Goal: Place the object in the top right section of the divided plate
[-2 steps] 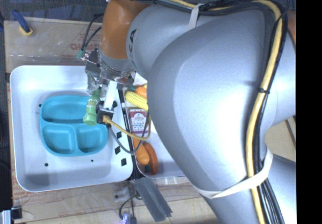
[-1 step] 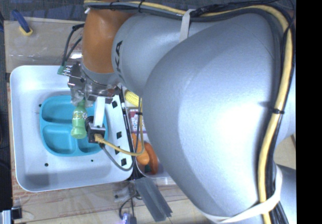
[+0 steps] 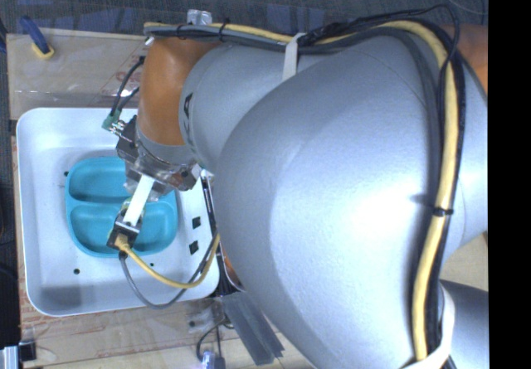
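Partly over blue plate (image 3: 90, 183) — grey arm (image 3: 332, 193)

Divided plate (image 3: 91, 183) partly under the arm (image 3: 332, 193)

Grey arm (image 3: 332, 193) blocks centre and right of frame, overhanging right side of blue divided plate (image 3: 87, 181). Plate's left part uncovered. White bin (image 3: 37, 218) floor bare along left edge, upper-left corner, lower-left corner: open passage there.
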`<state>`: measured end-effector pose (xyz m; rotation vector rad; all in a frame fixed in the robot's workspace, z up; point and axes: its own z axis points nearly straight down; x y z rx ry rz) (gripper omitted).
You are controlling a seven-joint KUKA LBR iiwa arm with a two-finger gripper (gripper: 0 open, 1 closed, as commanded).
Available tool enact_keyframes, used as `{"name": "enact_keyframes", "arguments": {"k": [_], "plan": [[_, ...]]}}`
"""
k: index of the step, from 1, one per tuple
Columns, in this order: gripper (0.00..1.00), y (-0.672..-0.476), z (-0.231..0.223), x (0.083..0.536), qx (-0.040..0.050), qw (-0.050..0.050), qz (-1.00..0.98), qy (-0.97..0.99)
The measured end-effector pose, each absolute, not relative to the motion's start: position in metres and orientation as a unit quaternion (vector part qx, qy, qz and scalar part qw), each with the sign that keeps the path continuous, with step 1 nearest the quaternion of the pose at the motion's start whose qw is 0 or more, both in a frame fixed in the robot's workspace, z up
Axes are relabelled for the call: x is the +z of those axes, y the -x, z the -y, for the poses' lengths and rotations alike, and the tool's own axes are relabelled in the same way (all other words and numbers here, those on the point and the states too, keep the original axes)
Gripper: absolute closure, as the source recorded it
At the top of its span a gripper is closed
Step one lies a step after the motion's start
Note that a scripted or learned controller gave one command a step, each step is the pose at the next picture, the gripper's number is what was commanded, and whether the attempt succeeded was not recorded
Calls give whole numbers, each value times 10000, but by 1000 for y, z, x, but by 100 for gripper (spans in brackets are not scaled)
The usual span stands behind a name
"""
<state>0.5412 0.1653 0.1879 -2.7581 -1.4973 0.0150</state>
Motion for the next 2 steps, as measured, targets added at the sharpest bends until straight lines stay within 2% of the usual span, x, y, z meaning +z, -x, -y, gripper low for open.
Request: {"name": "enact_keyframes", "arguments": {"k": [1,2], "plan": [[100,-548,-111,194,40,23,4932,8699],[100,-555,-201,209,20,15,5013,8652]]}}
